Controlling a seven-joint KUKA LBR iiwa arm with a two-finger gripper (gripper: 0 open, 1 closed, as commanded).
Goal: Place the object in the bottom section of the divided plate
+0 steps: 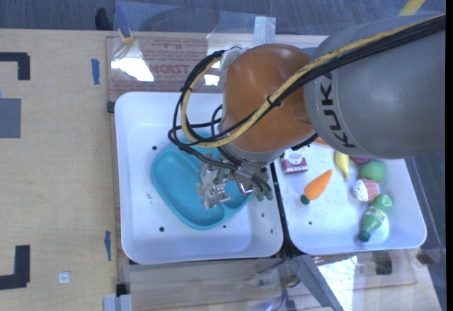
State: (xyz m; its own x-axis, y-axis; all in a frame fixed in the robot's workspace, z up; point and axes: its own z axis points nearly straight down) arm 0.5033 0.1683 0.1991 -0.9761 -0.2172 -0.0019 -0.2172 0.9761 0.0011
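A blue divided plate (173, 185) lies in the left white bin (138, 232), tilted from upper left to lower right. My gripper (214, 191) hangs directly over the plate's right half, close to its surface. The orange wrist band (265, 100) and the grey arm (382, 83) hide the plate's upper right part. A small dark green piece (262, 190) shows just right of the gripper at the plate's edge; what it is cannot be made out.
The right bin (410, 235) holds a toy carrot (317, 185), a yellow banana (342, 163), a green round fruit (372, 171), a green bottle-shaped toy (371, 222), a pink-white item (364, 191) and a small box (294, 163). Black and yellow cables (185, 108) loop over the left bin's back.
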